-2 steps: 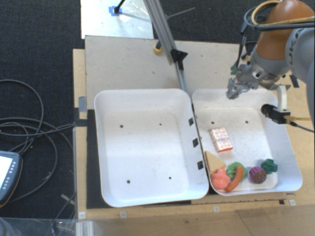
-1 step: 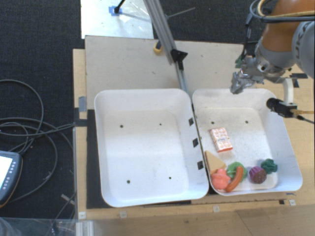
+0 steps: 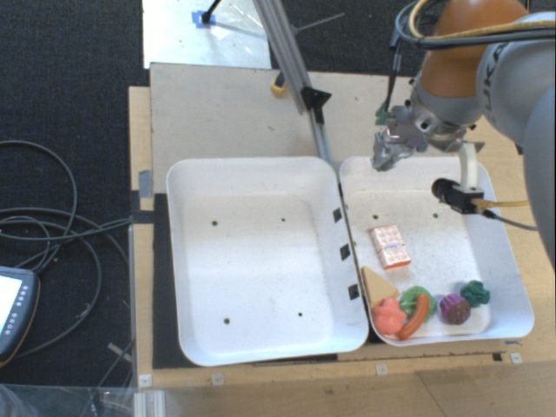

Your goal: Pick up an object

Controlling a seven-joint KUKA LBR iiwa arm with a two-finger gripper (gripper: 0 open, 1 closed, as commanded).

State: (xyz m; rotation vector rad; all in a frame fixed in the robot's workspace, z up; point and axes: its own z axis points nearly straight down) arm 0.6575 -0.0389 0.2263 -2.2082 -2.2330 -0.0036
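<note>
Up near the far edge of the right bin (image 3: 504, 259), the gripper (image 3: 387, 156) hangs from the grey arm (image 3: 512, 68), which reaches in from the right with its orange band (image 3: 465, 37) above the wrist. Whether the gripper is spread or pressed together cannot be told from this slant, and nothing can be seen caught in it. It sits over the bin's back left corner, well apart from the things lying there. Nearest to it, toward the middle of the bin, lies a small pink and white box (image 3: 390, 246). Farther toward the front, along the near wall, the other items crowd together: a tan wedge (image 3: 375, 281) against the left wall, a red tomato (image 3: 389, 317) just in front of it, a green leafy piece (image 3: 418, 297) touching an orange-red carrot (image 3: 413, 316), then a purple round thing (image 3: 454, 308) and a dark green broccoli (image 3: 475, 293) beside it. A black cylinder (image 3: 453, 194) juts over the bin's right side below the arm. The left bin (image 3: 261, 259) lies alongside, touching the right one. A cable (image 3: 52, 233) loops over the dark floor at left.
</note>
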